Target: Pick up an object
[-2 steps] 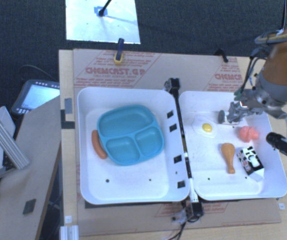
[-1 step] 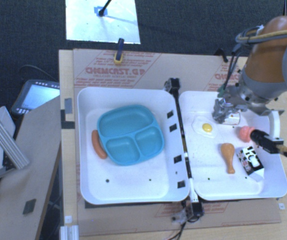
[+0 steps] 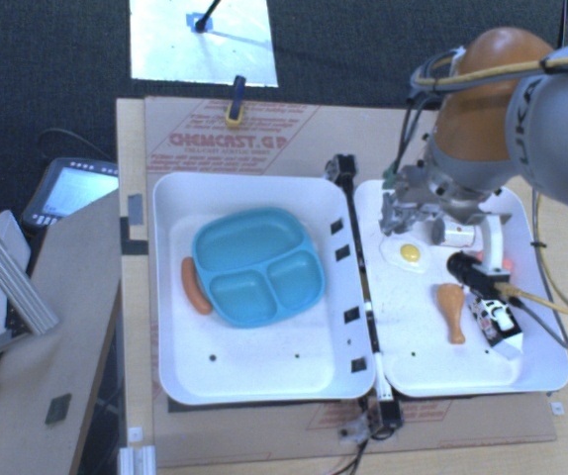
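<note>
My gripper hangs over the far left part of the right bin, just above and left of a toy fried egg. Nothing shows between its fingers. An orange chicken drumstick lies nearer the front of the same bin. Beside it, to the right, rests a small black-and-white carton. The left bin has a blue divided plate in it, with an orange sausage along the plate's left side.
A black divider strip runs between the two bins. The grey arm with its orange band covers the right bin's far corner. A yellow-handled tool lies on the cardboard behind the bins.
</note>
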You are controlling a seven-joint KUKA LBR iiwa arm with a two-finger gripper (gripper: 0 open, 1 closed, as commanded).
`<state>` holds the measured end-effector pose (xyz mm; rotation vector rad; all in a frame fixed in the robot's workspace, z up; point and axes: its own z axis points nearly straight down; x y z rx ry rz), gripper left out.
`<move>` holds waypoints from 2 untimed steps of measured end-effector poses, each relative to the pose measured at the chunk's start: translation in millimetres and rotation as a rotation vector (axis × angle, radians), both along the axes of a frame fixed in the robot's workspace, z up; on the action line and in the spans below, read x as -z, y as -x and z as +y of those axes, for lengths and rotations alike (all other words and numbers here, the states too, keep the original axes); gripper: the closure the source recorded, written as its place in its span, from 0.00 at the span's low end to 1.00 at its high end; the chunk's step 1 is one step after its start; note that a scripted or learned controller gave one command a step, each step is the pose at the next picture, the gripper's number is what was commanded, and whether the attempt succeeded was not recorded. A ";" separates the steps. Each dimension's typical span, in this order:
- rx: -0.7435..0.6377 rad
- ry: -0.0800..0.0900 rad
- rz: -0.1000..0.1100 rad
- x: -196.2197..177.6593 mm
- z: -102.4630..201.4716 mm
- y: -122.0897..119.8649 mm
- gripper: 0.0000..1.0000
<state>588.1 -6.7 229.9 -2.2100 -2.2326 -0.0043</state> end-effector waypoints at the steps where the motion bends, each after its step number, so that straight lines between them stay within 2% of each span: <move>1: 0.000 0.000 0.000 -8.5 52.9 -0.1 1.00; 2: 0.001 0.001 0.001 2.1 104.7 11.7 1.00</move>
